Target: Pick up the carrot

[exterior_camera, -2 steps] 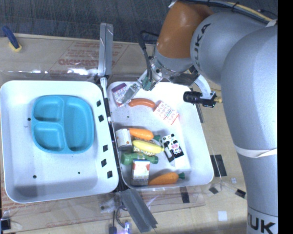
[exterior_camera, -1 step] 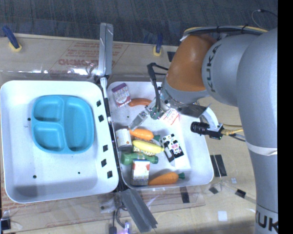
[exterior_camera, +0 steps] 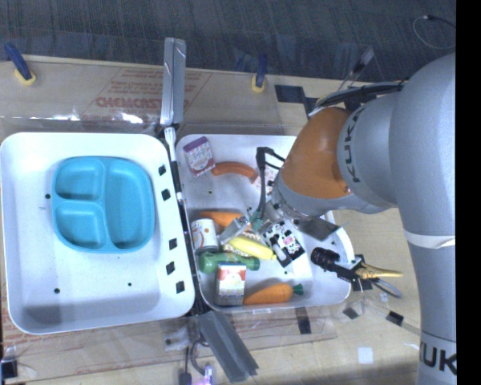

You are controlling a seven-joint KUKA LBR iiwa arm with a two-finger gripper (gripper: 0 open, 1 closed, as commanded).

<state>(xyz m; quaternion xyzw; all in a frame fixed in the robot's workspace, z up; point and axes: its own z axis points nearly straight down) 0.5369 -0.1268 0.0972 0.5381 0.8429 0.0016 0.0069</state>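
An orange carrot [exterior_camera: 266, 293] with a green stem end lies along the front wall of the right bin [exterior_camera: 330, 293], pointing left. My gripper [exterior_camera: 262, 225] reaches down into the middle of that bin, under the orange wrist band [exterior_camera: 317, 163]. It hangs over a pile of items, behind and a little left of the carrot, and is not touching it. A second orange piece [exterior_camera: 221, 217] lies just left of the gripper, partly hidden.
Around the gripper lie a yellow item [exterior_camera: 252, 249], a small can [exterior_camera: 203, 233], a green item [exterior_camera: 215, 261], a carton [exterior_camera: 232, 283], an orange sausage [exterior_camera: 234, 168] and a purple packet [exterior_camera: 198, 154]. The left bin [exterior_camera: 32, 295] holds a blue divided plate [exterior_camera: 104, 203].
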